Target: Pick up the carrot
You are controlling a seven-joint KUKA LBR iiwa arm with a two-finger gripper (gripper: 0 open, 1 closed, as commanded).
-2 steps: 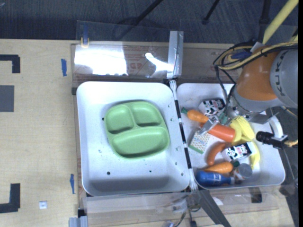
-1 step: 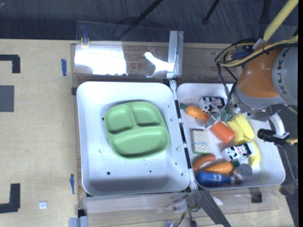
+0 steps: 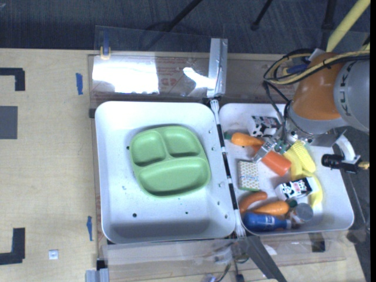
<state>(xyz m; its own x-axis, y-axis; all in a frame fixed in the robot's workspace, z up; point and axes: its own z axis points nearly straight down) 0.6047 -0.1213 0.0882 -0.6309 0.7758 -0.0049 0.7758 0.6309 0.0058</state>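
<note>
The carrot (image 3: 245, 138) is a small orange piece with a green tip at its left end. It lies in the upper left part of the right bin (image 3: 343, 216), close to the divider. My gripper (image 3: 268, 148) hangs just right of and below the carrot's thick end, right over an orange-red block (image 3: 277, 163). The grey wrist with its orange band (image 3: 316, 98) rises behind it and hides the bin's upper right corner. Nothing is visibly held.
The right bin is crowded: yellow corn (image 3: 301, 157), a banana (image 3: 316, 194), a black-and-white carton (image 3: 294, 188), a waffle-pattern square (image 3: 248, 174), two orange-brown pieces (image 3: 273, 207), a blue bottle (image 3: 265, 221). The left bin (image 3: 108, 157) holds a green divided plate (image 3: 169, 159).
</note>
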